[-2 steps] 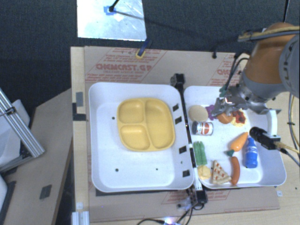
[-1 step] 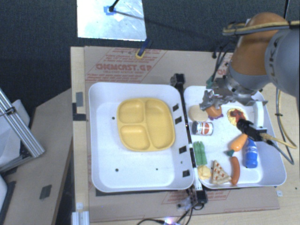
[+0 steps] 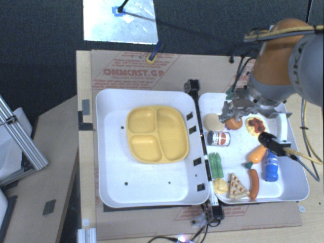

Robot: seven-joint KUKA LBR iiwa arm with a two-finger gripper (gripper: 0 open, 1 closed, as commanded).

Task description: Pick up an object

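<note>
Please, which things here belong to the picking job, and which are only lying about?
Job:
tool
orange round item under it
right bin
other pickable toys: can, carrot, blue bottle, sausage, pizza slice, green pods

Lying about:
yellow divided plate
left bin

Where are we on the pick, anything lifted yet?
Done: the arm has reached over the right bin, and the gripper sits low among the toy food, right above a small orange-red piece. In hand: nothing I can confirm; the view does not show any item between its fingers. Left: a secure grasp and the lift. The can, blue bottle and pizza slice lie in that bin; the yellow tray sits in the left bin.
</note>
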